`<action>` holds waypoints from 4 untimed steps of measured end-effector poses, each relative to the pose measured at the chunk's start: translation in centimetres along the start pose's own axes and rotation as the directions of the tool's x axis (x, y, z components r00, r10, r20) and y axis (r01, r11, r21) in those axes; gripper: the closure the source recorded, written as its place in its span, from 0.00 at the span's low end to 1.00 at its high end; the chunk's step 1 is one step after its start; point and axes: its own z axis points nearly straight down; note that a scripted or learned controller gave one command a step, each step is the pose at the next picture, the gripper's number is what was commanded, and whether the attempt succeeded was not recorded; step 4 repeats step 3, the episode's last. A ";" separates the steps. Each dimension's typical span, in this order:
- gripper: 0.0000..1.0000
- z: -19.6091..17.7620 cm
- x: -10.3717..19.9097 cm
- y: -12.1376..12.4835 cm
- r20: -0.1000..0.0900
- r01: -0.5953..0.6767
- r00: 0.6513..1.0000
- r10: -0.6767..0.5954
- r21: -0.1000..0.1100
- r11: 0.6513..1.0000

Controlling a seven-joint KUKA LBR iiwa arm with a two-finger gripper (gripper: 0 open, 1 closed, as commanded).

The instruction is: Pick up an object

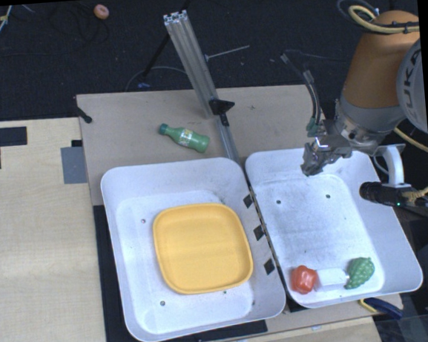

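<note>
Nearest the camera, along the front wall of the right bin point(401, 262), three small things lie in a row: a red tomato-like piece point(304, 278) at the left, a white block point(330, 277) in the middle touching it, and a green bumpy piece point(359, 271) like a bunch of grapes at the right, touching the block's other end. All three sit close to the bin's front rim, so little room is left between them and that wall, while the speckled floor behind them lies open all the way to the back of the bin.

At that back edge hangs the gripper point(314, 164), over the rear left part of the right bin, well apart from the three pieces. Its fingers are dark and small against the rim, and I cannot tell whether they are spread or pressed together; nothing is seen between them. The grey arm with its orange band point(374, 56) reaches in from the right.

Left of the narrow seam between the bins, the left bin point(121, 212) holds a yellow square plate point(202, 246) with rounded corners, lying flat near its middle with bare floor on every side.

Behind the bins, on the tan board point(121, 130), a green bottle point(184, 137) lies on its side, near a slanted metal rail point(193, 57).
</note>
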 end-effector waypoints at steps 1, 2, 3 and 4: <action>1.00 0.1 6.0 -0.1 0.000 0.000 1.000 0.000 0.000 1.000; 1.00 1.5 11.4 0.6 0.000 0.000 1.000 0.000 0.001 1.000; 1.00 0.5 16.6 1.3 0.001 -0.001 1.000 0.001 -0.001 1.000; 1.00 0.5 16.6 1.3 0.001 -0.001 1.000 0.001 -0.001 1.000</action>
